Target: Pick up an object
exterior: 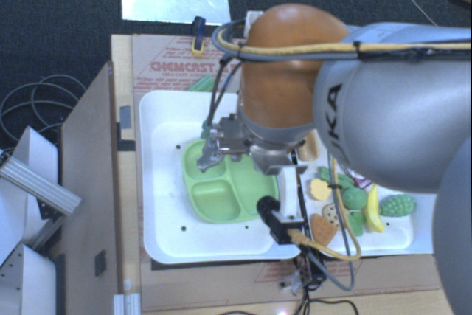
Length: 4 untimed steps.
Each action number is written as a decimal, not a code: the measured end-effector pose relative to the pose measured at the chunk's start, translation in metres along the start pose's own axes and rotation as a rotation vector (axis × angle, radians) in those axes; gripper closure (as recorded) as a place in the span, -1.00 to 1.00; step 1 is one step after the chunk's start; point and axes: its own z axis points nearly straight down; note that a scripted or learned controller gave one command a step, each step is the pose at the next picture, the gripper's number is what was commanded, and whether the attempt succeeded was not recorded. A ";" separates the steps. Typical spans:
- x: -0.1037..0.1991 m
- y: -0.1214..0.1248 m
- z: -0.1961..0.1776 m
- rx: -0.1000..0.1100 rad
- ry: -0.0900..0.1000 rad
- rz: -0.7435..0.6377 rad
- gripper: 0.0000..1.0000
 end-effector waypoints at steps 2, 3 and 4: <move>0.020 -0.001 0.164 0.008 0.000 -0.011 -1.00; 0.032 0.031 -0.003 -0.015 0.006 -0.007 -1.00; 0.040 0.002 -0.153 -0.015 0.009 -0.008 -1.00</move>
